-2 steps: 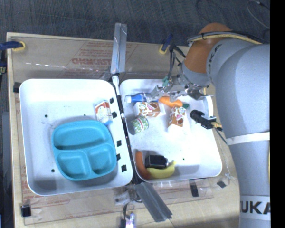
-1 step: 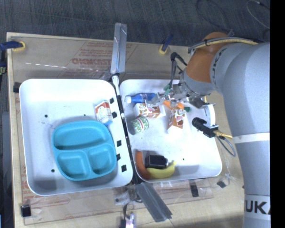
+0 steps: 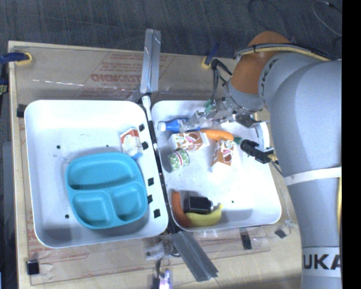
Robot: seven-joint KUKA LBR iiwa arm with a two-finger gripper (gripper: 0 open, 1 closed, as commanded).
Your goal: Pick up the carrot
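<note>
My pincer [image 3: 215,114] hangs over the right bin [image 3: 262,212], its grip state indiscernible. The carrot [image 3: 219,135] lies just beneath, near the far wall. The left bin [image 3: 45,125] holds a blue tray [image 3: 105,188]. The bench [image 3: 78,71] stands on dark floor [image 3: 108,8].

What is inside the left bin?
A blue divided tray lies in the left bin, with a small red-and-white carton near its right wall. Whatever is under the tray is covered.

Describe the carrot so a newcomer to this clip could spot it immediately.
Look in the right-hand shallow white bin, toward its far edge near the grey arm's hand. The small orange tapered carrot lies just above a red-and-white snack packet; it is plain orange, with no printing.
</note>
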